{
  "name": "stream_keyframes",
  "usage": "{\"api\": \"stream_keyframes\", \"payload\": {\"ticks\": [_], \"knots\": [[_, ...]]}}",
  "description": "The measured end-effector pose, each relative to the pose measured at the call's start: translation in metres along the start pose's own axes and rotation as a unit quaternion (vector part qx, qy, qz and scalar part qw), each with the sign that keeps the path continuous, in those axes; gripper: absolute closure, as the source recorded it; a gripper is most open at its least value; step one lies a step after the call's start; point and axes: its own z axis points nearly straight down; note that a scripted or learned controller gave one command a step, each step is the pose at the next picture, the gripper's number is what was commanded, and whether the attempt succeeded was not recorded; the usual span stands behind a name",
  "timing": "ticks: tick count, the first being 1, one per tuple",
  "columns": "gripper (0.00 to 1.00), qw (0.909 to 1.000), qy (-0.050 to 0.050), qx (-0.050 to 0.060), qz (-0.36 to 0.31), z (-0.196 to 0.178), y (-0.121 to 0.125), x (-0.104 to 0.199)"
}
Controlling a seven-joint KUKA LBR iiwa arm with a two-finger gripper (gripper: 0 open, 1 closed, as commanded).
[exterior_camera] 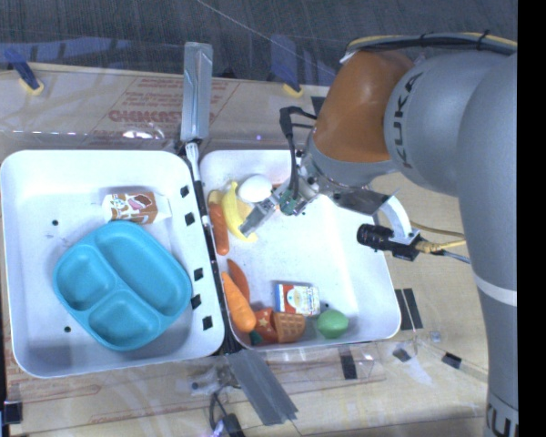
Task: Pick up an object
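We see our gripper (255, 217) low in the right bin (364, 271), beside the banana (234, 209) and white egg (253, 188). Nothing is lifted yet; we cannot tell its state

Blue tray (123, 285) smooth glossy plastic; white bins (36, 176) matt plastic; arm (464, 107) satin grey metal.

The end effector (266, 209) hangs low in the right bin (364, 271) — just beside the banana (234, 209) and white egg (253, 188).
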Motion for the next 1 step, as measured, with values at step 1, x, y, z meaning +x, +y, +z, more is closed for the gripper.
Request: {"api": "stream_keyframes", "payload": {"ticks": [1], "knots": [[0.0,0.9911,0.003,0.003,-0.133,0.0664,-0.0027,-0.0498]]}}
